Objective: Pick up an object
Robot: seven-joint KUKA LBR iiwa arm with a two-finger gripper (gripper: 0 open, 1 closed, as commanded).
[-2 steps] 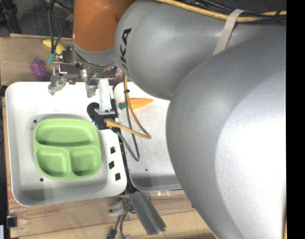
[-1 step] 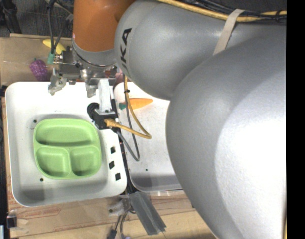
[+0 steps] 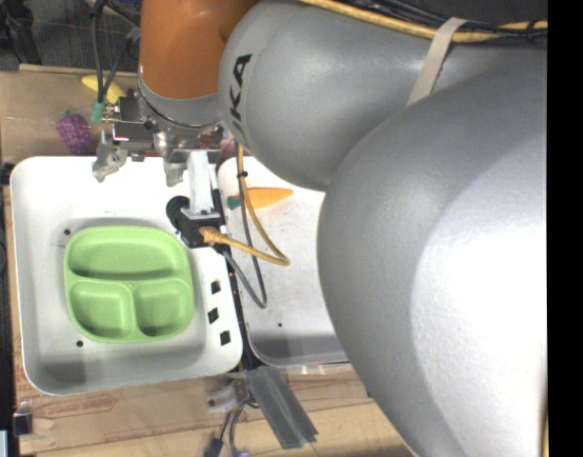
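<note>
A green three-compartment tray point(image 3: 130, 288) is seen lying in the left white bin point(image 3: 34, 255), while an orange carrot-shaped object point(image 3: 268, 198) is partly shown in the right bin point(image 3: 291, 322). The gripper point(image 3: 110, 165) is poised over the left bin's far rim; its state cannot be told.

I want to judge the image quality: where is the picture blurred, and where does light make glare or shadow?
Camera view: the grey arm is very near the lens and looks soft, with a bright sheen on its rounded casing; the green divided tray is sharper, with shadows inside its compartments; the left bin is evenly lit, darker along its lower wall.
</note>
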